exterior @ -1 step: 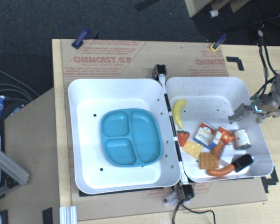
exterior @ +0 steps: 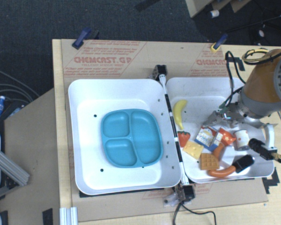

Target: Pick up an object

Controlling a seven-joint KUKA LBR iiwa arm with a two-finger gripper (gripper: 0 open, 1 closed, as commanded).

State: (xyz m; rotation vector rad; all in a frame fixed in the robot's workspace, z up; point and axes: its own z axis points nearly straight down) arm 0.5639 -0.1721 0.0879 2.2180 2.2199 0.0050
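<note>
In the right bin [exterior: 196,90], toy food lies in a loose heap. A yellow banana [exterior: 179,113] sits at about ten o'clock of the heap, and an orange-red carrot piece [exterior: 183,137] lies just below it. A yellow cheese wedge [exterior: 194,149] touches a small printed packet [exterior: 205,136] and a square waffle [exterior: 209,161], with a red sausage [exterior: 220,172] at six o'clock of the pile. The gripper [exterior: 218,121] hangs over the heap's twelve o'clock side, under the arm's orange band [exterior: 262,81]; whether it is spread or pinching cannot be told. In the left bin [exterior: 84,125], at nine o'clock, rests a blue divided plate [exterior: 131,138].
</note>
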